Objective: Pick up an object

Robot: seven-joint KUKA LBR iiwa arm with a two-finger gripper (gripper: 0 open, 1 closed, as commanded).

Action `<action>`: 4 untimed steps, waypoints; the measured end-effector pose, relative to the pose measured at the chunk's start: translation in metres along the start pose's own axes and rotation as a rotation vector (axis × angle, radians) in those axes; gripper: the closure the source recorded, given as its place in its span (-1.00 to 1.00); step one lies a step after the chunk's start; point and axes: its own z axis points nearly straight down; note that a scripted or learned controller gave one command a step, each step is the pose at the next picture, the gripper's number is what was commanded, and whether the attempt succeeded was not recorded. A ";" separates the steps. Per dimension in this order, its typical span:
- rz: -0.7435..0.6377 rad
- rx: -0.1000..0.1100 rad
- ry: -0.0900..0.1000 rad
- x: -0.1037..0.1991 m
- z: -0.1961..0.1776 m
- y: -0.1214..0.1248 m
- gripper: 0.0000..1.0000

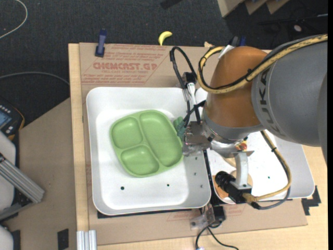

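1. We've got two shallow white bins side by side on a brown bench (125,69). The left bin (104,113) is fully in view, while the right bin (296,176) is mostly covered by the arm.
2. The green plate (145,142), a three-compartment divided one, lies flat in the left bin, sitting toward the bin's middle and right side. Its right edge comes close to the wall between the two bins.
3. The arm (291,92) comes in from the right, its big grey body and orange band (234,87) hanging over the seam between the bins.
4. The claw (188,139) is down right at the plate's right edge, next to a small darker green bit poking out there. We can't tell if it's apart or together, since the wrist hides it from above, and we can't see anything gripped in it either.
5. Black and yellow cables (208,77) loop around the orange band and run down past the wrist toward the near edge of the bench.
6. On the bench's far edge we spot a blue clip (100,43) and a small yellow thing (165,36), both well apart from the bins' contents.
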 end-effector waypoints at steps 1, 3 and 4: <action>-0.002 -0.011 0.001 0.042 -0.034 0.000 1.00; 0.005 0.000 -0.002 -0.006 -0.087 -0.001 1.00; -0.004 -0.022 0.004 0.042 -0.201 0.000 1.00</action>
